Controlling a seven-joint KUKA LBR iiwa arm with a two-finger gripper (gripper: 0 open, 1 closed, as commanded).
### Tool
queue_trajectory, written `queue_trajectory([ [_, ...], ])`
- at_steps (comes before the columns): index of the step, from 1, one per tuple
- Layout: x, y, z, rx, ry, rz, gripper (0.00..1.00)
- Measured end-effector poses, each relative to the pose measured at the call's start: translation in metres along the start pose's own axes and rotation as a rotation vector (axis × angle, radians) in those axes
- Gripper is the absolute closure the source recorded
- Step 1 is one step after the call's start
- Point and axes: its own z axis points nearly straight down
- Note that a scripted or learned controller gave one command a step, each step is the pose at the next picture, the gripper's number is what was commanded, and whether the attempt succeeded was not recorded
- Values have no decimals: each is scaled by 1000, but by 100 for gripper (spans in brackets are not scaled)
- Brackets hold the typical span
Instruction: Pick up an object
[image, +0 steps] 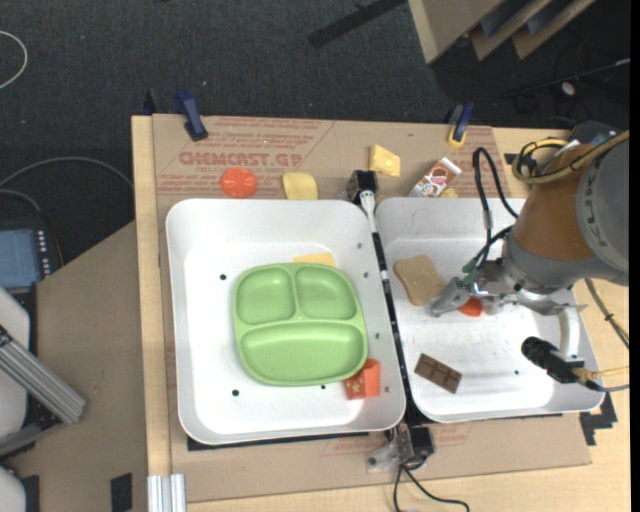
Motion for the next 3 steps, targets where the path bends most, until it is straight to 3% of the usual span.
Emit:
queue_trajectory([
  [1, -56, 11, -66, -17, -11, 6, 0],
  [2, -11, 29, -11, -3, -1, -2, 0],
  [3, 11, 13, -5, -7, -4, 2, 0],
])
